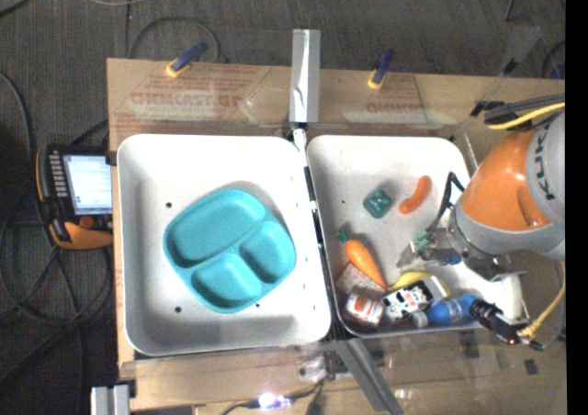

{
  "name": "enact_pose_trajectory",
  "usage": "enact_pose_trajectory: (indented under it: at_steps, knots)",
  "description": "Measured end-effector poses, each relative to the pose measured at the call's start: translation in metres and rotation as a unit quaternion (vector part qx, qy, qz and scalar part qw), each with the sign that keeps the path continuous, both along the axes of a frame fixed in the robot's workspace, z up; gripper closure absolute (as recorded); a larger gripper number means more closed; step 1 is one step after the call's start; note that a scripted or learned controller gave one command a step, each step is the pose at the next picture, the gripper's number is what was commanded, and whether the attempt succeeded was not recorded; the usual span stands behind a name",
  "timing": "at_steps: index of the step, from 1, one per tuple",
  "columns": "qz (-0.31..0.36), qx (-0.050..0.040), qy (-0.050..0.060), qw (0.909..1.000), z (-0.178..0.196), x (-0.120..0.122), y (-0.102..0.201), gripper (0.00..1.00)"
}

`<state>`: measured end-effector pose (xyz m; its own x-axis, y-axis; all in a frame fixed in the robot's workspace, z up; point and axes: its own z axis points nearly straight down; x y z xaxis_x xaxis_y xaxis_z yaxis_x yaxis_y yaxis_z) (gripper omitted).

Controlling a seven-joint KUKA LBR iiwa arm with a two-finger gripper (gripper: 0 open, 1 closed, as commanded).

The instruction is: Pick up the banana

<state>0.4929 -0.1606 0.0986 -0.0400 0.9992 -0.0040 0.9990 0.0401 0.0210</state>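
The arm (514, 197), grey with its orange band, reached in from three o'clock and hung over the right bin (342, 158). Its gripper (432, 248) sat low over the bin's four-o'clock part; whether it was apart or together could not be told, since the wrist covered it from above. The banana (413, 278) lay just at six o'clock of the gripper, only a short yellow curve of it showing, the rest hidden under the arm, and nothing showed it clamped. Just below the banana lay a small black-and-white box (407, 299), with a blue bottle (450, 310) at its three o'clock and a can (360, 307) at its nine o'clock, all crowded along the bin's six-o'clock wall. A carrot (365, 261) lay tilted at nine o'clock of the gripper, well apart from it. Toward twelve o'clock sat a small teal block (377, 202) and, just beside it at three o'clock, an orange sausage-shaped piece (415, 194). The left bin (138, 174) held a blue divided plate (230, 248) near its middle.
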Motion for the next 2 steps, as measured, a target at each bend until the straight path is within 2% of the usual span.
enact_pose_trajectory:
  at_steps: [1, 2]
  knots:
    - [0.000, 0.0003, 0.001, 1.0000, 0.000, 0.000, 0.000, 0.00]
    - [0.100, 0.0035, 0.005, 0.9950, -0.008, -0.002, -0.051, 0.00]
